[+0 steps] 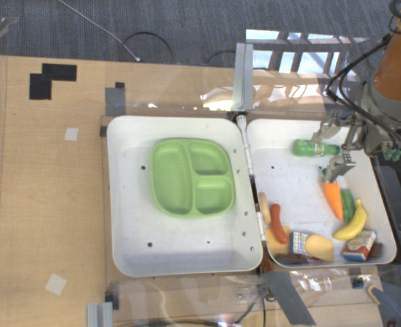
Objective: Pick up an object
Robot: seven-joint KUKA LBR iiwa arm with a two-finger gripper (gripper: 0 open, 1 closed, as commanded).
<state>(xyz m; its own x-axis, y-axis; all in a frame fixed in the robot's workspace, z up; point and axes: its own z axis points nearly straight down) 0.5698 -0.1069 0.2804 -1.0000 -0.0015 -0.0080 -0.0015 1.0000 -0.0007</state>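
My gripper (336, 148) hangs over the back of the right bin (289, 182), under the orange-banded wrist. It is open, with one finger (325, 132) behind and one finger (348, 157) in front of the right end of a green bottle (310, 147). The bottle lies on its side on the bin floor. Just below the gripper lies an orange carrot (333, 197), with a small green vegetable (348, 203) and a yellow banana (350, 225) beside it.
Along the right bin's front edge lie a red sausage (276, 216), a small printed box (299, 242), a yellow lump (321, 246) and a red-and-white carton (360, 246). The left bin (129, 244) holds a green divided plate (190, 176). A metal post (244, 73) rises behind the divider.
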